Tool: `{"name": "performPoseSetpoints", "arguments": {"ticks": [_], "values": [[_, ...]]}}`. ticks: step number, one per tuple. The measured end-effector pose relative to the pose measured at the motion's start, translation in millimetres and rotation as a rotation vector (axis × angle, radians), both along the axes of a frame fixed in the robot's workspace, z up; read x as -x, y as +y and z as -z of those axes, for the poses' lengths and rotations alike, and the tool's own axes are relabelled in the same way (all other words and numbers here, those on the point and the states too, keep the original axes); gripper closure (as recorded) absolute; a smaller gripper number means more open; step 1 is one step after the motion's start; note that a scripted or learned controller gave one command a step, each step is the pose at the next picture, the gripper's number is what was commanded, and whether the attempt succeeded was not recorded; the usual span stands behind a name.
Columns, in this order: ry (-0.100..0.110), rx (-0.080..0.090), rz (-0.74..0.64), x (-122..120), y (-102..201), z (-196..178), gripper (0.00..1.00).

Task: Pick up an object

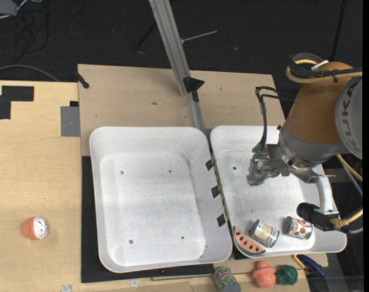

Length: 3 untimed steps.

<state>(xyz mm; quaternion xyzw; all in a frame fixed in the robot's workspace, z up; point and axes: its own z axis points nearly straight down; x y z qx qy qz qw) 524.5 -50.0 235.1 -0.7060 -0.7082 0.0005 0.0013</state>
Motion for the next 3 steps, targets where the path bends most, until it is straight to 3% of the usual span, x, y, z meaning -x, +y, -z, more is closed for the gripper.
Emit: {"name": "performPoseSetpoints", "arguments": {"ticks": [3], "values": [[0.001, 0.002, 0.001, -83, 139, -9, 1.00]]}}
